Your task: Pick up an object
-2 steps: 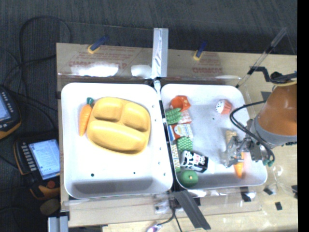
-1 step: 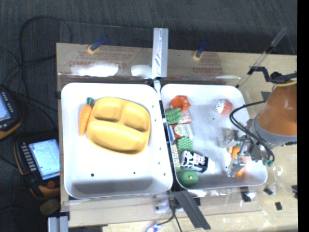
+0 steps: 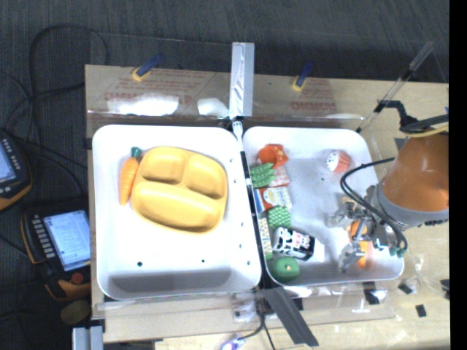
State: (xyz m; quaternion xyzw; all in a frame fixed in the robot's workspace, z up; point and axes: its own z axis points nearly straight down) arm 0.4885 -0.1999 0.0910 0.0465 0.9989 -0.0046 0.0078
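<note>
Gripper (image 3: 353, 240) low in right bin (image 3: 321, 138), finger state unclear; cow-print box (image 3: 292, 243) nearby

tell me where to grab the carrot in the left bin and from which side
Grip the carrot across its orange middle, coming straight down from above. It lies flat and long, green top toward the far wall, close beside the yellow tray, so the fingers likely fit best if one drops on the bare bin floor to its left.

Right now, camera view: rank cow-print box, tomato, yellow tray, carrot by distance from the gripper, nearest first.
From the gripper, in the right bin's near right corner:
1. Cow-print box, right bin, near left.
2. Tomato, right bin, far left.
3. Yellow tray, left bin.
4. Carrot, left of the tray.
</note>
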